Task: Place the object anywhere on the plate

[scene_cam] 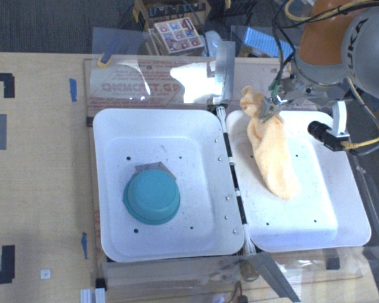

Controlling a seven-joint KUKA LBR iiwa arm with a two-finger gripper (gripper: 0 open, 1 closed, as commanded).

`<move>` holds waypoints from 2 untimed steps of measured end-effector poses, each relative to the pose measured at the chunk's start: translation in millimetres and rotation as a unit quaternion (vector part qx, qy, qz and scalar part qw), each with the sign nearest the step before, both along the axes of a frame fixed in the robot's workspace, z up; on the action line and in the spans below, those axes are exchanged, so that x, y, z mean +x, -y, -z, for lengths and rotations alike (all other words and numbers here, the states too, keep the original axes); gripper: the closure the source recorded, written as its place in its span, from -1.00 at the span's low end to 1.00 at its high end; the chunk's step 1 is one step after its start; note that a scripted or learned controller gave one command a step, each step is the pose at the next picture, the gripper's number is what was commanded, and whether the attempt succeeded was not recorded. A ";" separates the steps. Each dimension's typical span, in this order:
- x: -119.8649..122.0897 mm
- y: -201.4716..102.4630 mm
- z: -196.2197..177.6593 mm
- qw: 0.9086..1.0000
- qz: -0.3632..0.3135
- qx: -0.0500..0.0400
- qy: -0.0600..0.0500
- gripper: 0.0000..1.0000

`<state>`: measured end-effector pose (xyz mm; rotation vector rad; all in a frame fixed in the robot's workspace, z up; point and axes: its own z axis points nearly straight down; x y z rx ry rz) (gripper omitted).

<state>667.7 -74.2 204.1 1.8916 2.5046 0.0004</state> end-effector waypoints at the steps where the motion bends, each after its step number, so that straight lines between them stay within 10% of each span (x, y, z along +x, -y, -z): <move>1: -12.4 -76.3 19.1 1.000 0.022 0.001 -0.002 1.00; 2: -109.0 -126.8 19.1 1.000 -0.007 0.001 -0.001 1.00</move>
